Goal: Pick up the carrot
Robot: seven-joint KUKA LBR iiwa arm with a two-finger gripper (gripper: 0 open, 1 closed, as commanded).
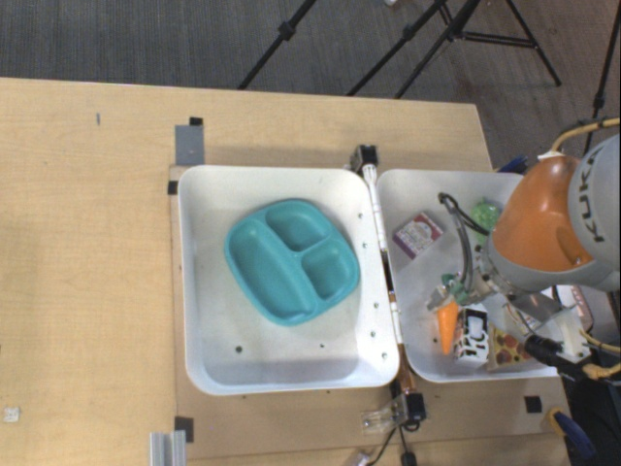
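The carrot [445,328] is a short orange piece lying near the front of the right bin [419,357], close to its left wall. My gripper [454,292] hangs directly over the carrot's upper end, reaching in from the right under the arm's orange band [537,217]. The gripper's tip hides the top of the carrot, and I cannot make out whether it touches it.
In the right bin a black-and-white box [473,336] lies right beside the carrot, with a flat patterned piece [505,348] next to it. A purple packet [418,233] and a green item [485,214] sit farther back. The left bin [209,357] holds a teal divided plate [291,260].
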